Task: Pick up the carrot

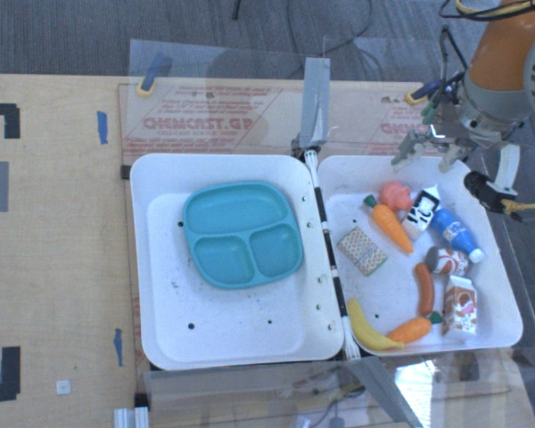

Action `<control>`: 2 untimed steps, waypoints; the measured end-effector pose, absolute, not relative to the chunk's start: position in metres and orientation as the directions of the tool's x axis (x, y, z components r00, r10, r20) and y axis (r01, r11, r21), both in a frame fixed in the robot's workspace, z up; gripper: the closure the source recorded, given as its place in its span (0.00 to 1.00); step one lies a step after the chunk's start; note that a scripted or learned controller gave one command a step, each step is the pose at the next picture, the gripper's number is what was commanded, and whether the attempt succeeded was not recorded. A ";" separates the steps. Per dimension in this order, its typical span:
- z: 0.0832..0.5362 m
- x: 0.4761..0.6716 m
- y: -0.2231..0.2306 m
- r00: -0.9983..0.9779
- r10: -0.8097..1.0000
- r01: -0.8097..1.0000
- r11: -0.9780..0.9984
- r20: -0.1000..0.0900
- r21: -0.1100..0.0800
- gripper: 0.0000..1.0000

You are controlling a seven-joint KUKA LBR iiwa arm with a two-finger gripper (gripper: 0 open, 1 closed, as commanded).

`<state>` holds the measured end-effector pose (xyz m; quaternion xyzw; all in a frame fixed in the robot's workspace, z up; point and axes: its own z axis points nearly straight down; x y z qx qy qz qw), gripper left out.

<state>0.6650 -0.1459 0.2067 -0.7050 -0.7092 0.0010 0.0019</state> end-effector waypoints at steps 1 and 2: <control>0.120 0.626 -0.152 -0.019 1.000 0.999 0.019 -0.006 0.028 0.00; 0.109 0.656 -0.139 -0.072 0.997 0.996 0.073 -0.014 0.042 0.00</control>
